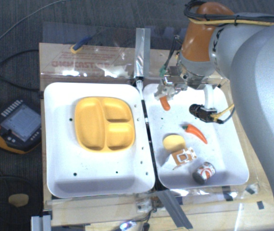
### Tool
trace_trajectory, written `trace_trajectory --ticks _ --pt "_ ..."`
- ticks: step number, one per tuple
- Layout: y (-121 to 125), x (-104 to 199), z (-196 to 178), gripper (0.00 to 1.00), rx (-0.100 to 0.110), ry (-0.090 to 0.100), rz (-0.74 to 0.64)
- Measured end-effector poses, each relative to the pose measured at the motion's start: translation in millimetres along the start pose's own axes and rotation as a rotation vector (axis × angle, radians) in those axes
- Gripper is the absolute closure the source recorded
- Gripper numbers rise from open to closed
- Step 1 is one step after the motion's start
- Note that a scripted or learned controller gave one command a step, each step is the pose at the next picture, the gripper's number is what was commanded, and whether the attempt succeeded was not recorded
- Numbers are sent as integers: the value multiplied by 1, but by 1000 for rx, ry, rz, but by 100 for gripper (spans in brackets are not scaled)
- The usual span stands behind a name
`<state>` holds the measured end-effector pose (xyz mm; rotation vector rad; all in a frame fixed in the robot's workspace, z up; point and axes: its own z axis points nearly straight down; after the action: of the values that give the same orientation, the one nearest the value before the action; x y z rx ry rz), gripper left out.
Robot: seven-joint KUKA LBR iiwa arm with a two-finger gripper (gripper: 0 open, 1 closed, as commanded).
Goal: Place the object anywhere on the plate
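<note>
The yellow divided plastic plate (pixel 104 123) has a smooth, softly glossy face. Both shallow white plastic bins (pixel 60 177) look smooth, with a dull sheen along their rims. The arm's orange band (pixel 199 37) is shiny and its big grey shell (pixel 257 71) is matt. The small metal pincer (pixel 168 91) shows bare, bright parts. The two orange carrot-shaped toys (pixel 195 133) look like smooth plastic. A crinkled clear plastic sheet (pixel 93 61) glints over brown cardboard (pixel 48 52). Dark, rough carpet (pixel 12 28) covers the floor.
</note>
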<state>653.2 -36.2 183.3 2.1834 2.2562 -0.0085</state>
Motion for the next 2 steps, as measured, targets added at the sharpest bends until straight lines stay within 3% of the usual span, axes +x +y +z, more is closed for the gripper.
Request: trace_trajectory --ticks 1,2 --pt "0 0 0 0 0 0 0" --pt "0 0 -9 100 2 -2 0"
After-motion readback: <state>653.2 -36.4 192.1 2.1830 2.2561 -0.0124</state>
